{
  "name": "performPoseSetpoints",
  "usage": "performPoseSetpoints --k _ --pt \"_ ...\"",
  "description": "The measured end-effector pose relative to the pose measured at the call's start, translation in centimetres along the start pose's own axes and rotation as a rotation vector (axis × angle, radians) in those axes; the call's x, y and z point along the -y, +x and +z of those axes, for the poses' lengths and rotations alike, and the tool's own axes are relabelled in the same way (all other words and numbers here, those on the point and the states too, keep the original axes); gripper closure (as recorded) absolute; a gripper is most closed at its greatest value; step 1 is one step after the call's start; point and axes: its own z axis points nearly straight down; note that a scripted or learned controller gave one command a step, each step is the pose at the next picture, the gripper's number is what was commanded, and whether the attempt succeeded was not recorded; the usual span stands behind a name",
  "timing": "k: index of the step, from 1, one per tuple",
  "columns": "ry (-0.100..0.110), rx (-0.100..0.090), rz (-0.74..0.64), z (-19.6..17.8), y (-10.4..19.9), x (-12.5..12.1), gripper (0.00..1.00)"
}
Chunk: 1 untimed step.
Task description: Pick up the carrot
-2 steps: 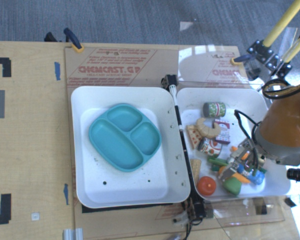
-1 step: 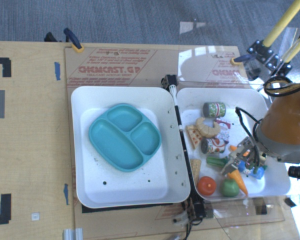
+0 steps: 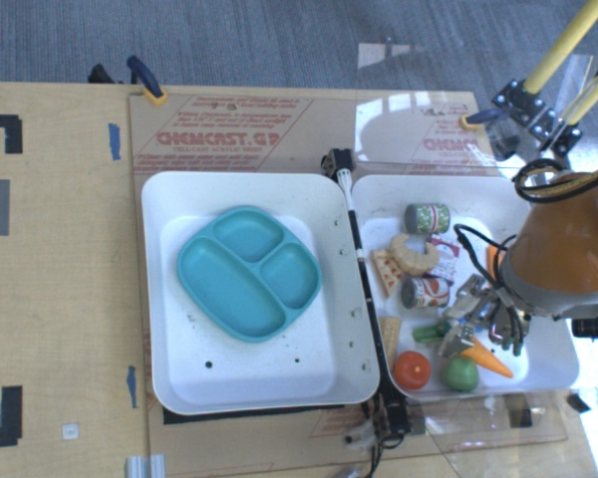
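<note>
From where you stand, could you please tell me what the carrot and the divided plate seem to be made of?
The carrot looks like moulded toy plastic: an even orange with a smooth surface. The divided plate in the left bin also looks like plastic, a uniform teal with a matte to soft satin finish and rounded moulded compartments.

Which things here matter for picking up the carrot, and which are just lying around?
For the job:
carrot, near the front of the right bin
tool, right above it

Lying about:
tomato
green fruit
two cans
blue divided plate in the left bin
</note>
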Motion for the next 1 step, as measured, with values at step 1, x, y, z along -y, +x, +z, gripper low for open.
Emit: performPoseSetpoints --k 1 --pt "-0.004 0.007 -0.321 0.08 -1.81 3.34 1.00"
